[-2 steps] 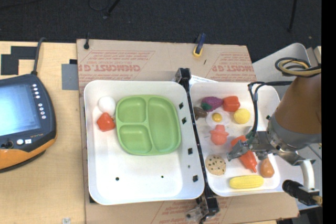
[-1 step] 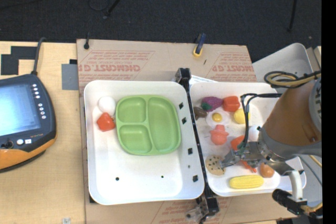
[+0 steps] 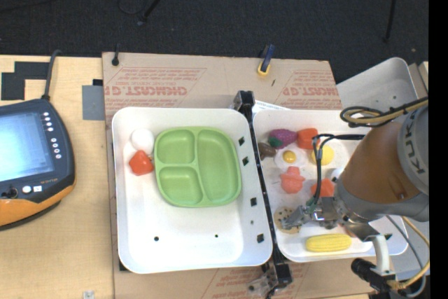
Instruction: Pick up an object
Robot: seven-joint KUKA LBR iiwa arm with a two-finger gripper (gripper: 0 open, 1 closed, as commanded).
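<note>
Two white bins | glossy green three-compartment tray (image 3: 197, 167) | bumpy yellow corn (image 3: 328, 243) | gripper (image 3: 313, 214) state unclear

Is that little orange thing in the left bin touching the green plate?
Apart. The camera view shows a thin strip of white bin floor between the orange piece and the green divided plate; the piece sits just below a white ball.
</note>
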